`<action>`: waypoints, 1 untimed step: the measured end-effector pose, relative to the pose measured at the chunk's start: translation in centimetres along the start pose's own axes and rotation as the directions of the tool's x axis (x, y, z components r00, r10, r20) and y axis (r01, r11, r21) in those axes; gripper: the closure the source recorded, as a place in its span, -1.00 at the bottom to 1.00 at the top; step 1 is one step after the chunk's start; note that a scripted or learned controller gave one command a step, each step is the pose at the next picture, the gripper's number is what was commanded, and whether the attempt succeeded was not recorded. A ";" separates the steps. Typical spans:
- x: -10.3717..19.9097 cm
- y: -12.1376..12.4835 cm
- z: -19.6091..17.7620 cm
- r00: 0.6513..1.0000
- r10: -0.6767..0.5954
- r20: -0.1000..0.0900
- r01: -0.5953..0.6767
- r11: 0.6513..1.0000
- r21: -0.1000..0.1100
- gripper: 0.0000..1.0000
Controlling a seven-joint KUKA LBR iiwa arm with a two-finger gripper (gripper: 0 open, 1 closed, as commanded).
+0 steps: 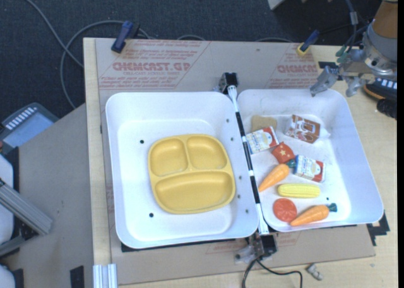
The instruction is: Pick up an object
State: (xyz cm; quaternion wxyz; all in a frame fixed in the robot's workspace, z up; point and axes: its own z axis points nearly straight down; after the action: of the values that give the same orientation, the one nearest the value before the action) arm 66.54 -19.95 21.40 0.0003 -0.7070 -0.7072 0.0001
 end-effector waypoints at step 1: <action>7.5 -3.5 9.7 1.000 -0.001 0.001 0.001 1.000 -0.005 -1.00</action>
State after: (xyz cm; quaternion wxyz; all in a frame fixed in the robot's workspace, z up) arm 63.00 -12.40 11.71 -0.0017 -0.7066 -0.7076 -0.0015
